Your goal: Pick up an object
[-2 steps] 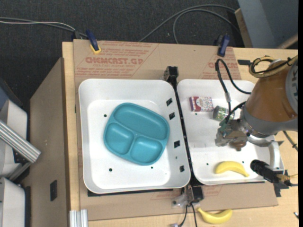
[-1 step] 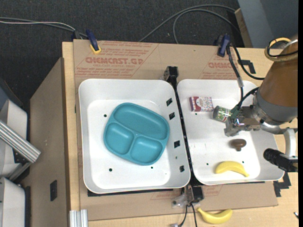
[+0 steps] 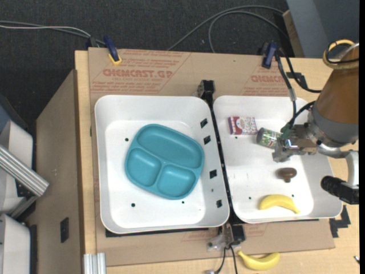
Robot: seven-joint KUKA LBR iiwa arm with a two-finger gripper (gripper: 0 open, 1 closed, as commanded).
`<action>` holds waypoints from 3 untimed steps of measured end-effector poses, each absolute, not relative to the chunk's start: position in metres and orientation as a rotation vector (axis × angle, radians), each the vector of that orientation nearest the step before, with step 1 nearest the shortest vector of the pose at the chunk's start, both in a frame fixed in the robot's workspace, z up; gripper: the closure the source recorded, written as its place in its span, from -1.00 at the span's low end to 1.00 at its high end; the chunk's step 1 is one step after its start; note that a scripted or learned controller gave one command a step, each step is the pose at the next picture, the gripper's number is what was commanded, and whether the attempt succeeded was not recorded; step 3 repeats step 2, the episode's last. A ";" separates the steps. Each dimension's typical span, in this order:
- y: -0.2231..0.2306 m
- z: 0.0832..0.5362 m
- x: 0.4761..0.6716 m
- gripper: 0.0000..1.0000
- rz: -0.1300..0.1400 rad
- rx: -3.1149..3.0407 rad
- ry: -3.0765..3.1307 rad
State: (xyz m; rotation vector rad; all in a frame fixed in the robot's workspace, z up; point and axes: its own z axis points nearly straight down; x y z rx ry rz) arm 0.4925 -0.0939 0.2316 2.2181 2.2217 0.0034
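The arm rises closest to the lens, entering from the right with its orange band at the upper right and its grey wrist below it. It hangs over the right bin. The gripper sits low over the right half of that bin, and from this angle it cannot be told whether the claw is wide or narrow, or whether it holds anything.

Just to the gripper's left, touching it or nearly so, lies a small green and silver container on its side. To that container's left, just beside it, is a small white carton with dark red print. Below the gripper, a small brown lump rests on the bin floor, apart from the claw. Nearer the front wall of the same bin lies a yellow banana, curved with its ends pointing down.

The left bin holds a teal divided plate with three compartments, lying flat near the middle.

Both bins sit side by side, touching, on a cardboard sheet printed with red letters. A blue and yellow clamp grips the sheet's back edge at the left, and a blue clamp at the right. A second banana lies beyond the bench's front edge, below the right bin. Thin cables loop across the dark floor behind.
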 end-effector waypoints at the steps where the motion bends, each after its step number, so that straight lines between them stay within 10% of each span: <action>1: -0.031 0.235 0.486 1.00 0.003 2.216 2.233; 3: 0.027 0.222 0.480 1.00 0.000 2.217 2.233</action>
